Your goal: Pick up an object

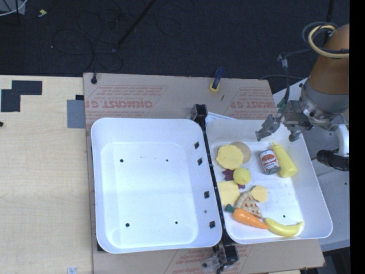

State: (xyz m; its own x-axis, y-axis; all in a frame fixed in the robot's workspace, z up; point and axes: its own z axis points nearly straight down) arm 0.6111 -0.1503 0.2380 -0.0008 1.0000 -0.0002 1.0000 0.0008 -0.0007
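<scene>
Currently I hold the gripper (281,128) above the right bin (319,210), fingers spread and empty. Approach step only; next I must descend onto the small can (268,161).

The cardboard sheet (131,99) under the bins bears red print, upside down and not clearly legible.
</scene>
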